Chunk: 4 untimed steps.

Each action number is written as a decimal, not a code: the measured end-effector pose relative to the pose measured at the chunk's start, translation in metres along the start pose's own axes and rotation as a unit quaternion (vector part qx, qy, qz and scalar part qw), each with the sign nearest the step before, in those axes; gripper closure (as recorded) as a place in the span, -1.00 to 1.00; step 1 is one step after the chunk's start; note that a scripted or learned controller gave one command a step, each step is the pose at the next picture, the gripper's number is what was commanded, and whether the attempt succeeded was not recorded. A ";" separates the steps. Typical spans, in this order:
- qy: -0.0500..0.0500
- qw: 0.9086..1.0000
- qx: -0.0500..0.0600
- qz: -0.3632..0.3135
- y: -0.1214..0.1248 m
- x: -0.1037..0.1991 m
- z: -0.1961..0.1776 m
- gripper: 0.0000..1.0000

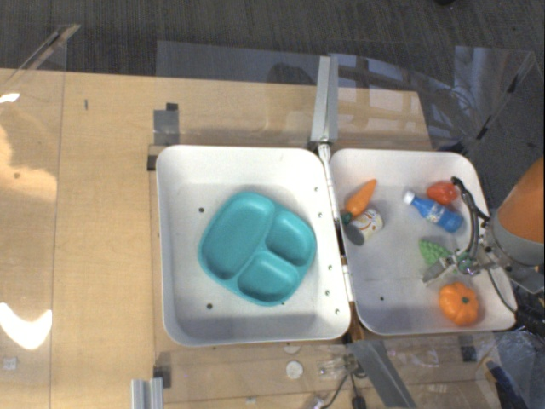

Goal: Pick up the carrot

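Claw [444, 267] is sitting low at the right side of the right bin [387, 307], metal fingers [434, 272] spread a bit and nothing between them as far as I can see. Just above-left of it is a small green toy [433, 250], and just below-right is an orange pumpkin [459, 303]. Farther up from the claw there's a blue and white bottle [433, 212] with a red thing [442, 192] next to it. The carrot [360, 198] is well off to the claw's upper left, near the bin's left wall, with a little white figure [368, 221] right under it. Way left of the claw, the other bin [183, 305] holds a teal divided plate [258, 247]. Both bins are on the table [85, 228].
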<state>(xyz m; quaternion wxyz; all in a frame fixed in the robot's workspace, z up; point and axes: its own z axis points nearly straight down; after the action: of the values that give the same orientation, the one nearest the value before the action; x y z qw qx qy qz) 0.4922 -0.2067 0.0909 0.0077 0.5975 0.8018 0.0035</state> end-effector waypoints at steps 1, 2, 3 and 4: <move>-0.001 0.996 -0.002 -0.084 0.002 0.001 0.000 -1.00; 0.001 0.992 0.004 0.126 0.014 -0.003 -0.078 -1.00; 0.002 0.969 0.006 0.247 0.062 0.045 -0.058 -1.00; 0.002 0.978 0.006 0.210 0.119 0.091 -0.056 -1.00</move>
<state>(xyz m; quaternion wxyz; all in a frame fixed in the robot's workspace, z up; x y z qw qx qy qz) 0.5792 -0.0849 0.1477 0.0014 0.7529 0.6582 0.0014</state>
